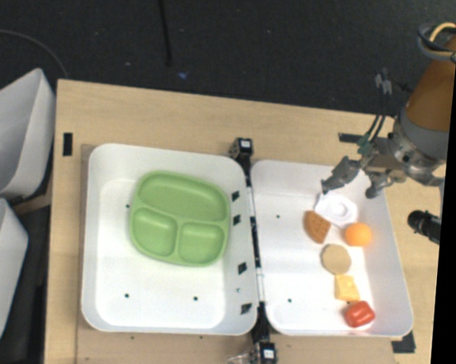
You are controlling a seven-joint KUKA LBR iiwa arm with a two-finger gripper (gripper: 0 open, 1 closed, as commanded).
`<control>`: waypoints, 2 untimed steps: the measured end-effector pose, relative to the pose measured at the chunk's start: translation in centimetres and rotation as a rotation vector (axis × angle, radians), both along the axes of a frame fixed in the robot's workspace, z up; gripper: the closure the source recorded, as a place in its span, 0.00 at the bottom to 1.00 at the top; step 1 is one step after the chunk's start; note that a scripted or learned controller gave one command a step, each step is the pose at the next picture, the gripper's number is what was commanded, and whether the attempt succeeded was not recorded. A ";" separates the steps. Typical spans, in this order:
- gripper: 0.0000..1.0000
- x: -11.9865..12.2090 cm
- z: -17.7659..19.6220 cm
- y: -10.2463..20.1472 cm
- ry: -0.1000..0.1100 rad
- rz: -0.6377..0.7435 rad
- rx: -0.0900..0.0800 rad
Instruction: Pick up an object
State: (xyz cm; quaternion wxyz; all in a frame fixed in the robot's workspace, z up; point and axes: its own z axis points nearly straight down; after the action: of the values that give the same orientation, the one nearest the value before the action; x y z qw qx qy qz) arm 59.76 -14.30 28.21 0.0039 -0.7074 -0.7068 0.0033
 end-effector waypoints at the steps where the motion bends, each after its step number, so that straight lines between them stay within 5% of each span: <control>1: 0.00 0.2 0.6 0.0 -0.012 0.002 -0.001; 2: 0.00 0.8 -5.0 -0.8 -0.006 0.000 -0.002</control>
State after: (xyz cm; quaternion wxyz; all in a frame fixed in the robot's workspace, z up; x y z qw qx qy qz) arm 60.57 -15.10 23.22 0.0008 -0.7075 -0.7067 0.0019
